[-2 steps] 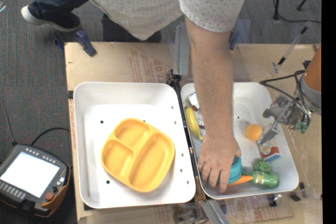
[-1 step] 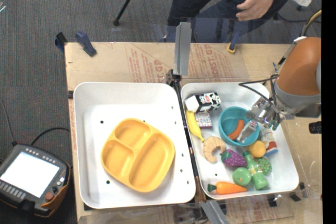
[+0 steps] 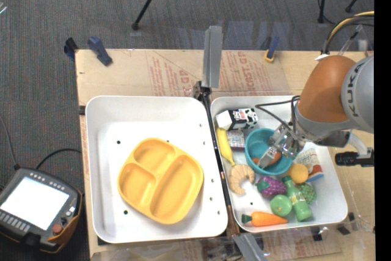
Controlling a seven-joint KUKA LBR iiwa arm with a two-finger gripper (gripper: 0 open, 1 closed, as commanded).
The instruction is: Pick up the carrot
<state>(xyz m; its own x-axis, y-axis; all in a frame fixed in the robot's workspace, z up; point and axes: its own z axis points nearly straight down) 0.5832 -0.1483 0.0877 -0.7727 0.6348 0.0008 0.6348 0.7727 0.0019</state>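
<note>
Hovering over the right bin [image 3: 339,208], the gripper [image 3: 273,154] sits at the teal bowl [image 3: 264,147], its tip down inside the bowl's right half. Finger state: cannot tell, the view is too cluttered there. Something orange-red lies in the bowl just beneath the tip; whether it is gripped is unclear. The grey arm with its orange band [image 3: 324,90] enters from the right.

Around the bowl: small black-and-white milk carton [image 3: 239,118] to its upper left, banana [image 3: 224,145] along the bin's left wall, croissant [image 3: 242,176] below-left, purple grapes [image 3: 272,185] below, an orange fruit [image 3: 299,173] to the lower right, green items [image 3: 293,200] further down.

Carrot [image 3: 265,218]: lying flat near the bin's front edge, green top pointing left, well apart from the gripper, untouched.

Left bin [image 3: 104,125] holds a yellow divided plate [image 3: 161,180].
</note>
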